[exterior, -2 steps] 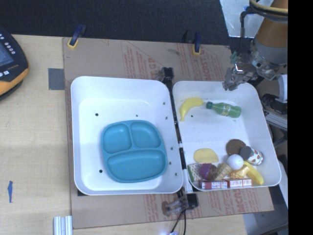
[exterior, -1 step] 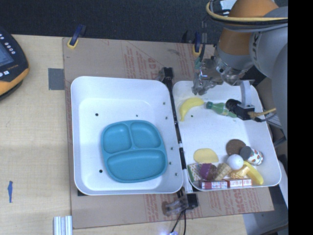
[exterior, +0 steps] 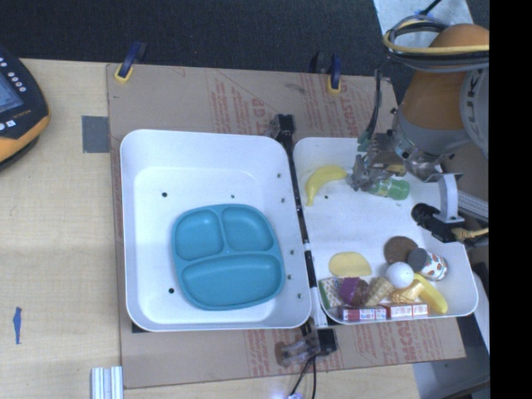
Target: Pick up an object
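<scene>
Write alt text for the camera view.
The grey arm's gripper hovers low in the right white bin, beside a yellow banana and a green object. Small toy foods cluster at its near edge; the left white bin holds a blue divided plate.

blue divided plate (exterior: 229, 256) in left bin (exterior: 141, 165); clamps (exterior: 127, 63) on cardboard.

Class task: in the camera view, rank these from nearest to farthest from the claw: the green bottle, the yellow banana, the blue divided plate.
From the claw:
1. Green bottle, right beside it in the right bin.
2. Yellow banana, on that bin's left side.
3. Blue divided plate, in the left bin.
</scene>
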`<state>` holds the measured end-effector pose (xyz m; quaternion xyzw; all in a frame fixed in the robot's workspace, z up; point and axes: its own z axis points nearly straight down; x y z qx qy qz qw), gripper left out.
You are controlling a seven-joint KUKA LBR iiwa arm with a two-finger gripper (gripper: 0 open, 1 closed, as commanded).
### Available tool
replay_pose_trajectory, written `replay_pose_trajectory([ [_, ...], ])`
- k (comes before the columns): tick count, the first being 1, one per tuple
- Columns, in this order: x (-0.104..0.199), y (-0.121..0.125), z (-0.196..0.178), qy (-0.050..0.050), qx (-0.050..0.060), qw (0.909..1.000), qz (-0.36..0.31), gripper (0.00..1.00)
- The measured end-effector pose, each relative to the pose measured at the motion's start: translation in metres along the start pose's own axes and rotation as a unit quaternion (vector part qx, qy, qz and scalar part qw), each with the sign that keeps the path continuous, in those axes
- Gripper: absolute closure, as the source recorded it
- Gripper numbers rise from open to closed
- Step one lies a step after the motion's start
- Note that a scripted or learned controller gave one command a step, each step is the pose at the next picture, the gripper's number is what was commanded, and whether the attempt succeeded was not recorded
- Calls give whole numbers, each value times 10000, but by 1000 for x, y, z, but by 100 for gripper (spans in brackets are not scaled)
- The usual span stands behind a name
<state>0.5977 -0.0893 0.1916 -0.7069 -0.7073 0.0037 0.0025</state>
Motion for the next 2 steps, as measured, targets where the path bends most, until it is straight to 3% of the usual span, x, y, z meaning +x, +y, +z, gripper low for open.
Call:
replay_pose_trajectory([
  [1,41,61,-1,8,-50,10000,-37,100],
  [2,-1,10,0,-3,-5,10000,4,100],
])
